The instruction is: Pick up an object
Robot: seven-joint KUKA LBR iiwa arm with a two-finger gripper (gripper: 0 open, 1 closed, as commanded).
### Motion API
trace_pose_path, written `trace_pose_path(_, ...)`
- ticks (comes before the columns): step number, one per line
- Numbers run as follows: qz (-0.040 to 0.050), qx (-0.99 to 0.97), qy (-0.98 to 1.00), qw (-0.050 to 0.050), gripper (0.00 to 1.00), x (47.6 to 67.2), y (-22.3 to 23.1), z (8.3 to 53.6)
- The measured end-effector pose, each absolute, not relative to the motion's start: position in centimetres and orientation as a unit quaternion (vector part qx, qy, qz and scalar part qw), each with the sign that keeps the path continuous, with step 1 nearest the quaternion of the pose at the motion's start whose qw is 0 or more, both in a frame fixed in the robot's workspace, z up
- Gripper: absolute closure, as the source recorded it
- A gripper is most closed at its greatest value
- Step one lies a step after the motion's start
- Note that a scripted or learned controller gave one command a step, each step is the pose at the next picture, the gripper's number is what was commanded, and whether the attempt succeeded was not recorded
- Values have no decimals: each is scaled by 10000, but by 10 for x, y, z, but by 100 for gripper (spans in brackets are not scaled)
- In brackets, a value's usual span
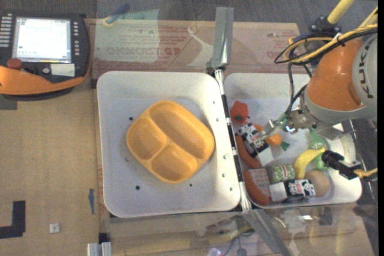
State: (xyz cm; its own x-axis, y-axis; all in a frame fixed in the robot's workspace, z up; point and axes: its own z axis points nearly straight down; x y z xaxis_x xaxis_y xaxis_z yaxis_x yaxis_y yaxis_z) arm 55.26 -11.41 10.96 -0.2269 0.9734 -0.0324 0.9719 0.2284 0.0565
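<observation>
The right bin [351, 189] holds a heap of toy food. A red pepper [239, 110] lies at its left, with a black-and-white carton [252, 135] and a brown sausage [246, 156] below it. A small orange piece [274, 141] sits mid-bin. A yellow banana [308, 159], a green can [280, 172], a second carton [299, 189] and a brown potato [318, 183] crowd the front. My gripper [281, 126] hangs low over the middle of this bin, just above the orange piece and right of the first carton. I see nothing held in it.
The left bin [114, 189] carries an orange divided plate [170, 141]. A metal divider [222, 45] rises between the bins at the back. A teach pendant [42, 51] lies far left. Yellow cables [312, 45] loop above the arm's orange band [336, 78].
</observation>
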Motion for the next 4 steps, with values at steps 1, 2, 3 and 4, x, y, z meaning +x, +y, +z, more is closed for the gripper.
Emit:
trace_pose_path(1, 160, 6217, 7825, 302, 100, 555, -112, 122)
trace_pose_path(2, 153, 6221, 7821, 316, 0, 555, -114, 123)
trace_pose_path(3, 79, 5403, 8412, 187, 0, 543, -128, 109)
trace_pose_path(4, 78, 5406, 8410, 182, 100, 543, -129, 119)
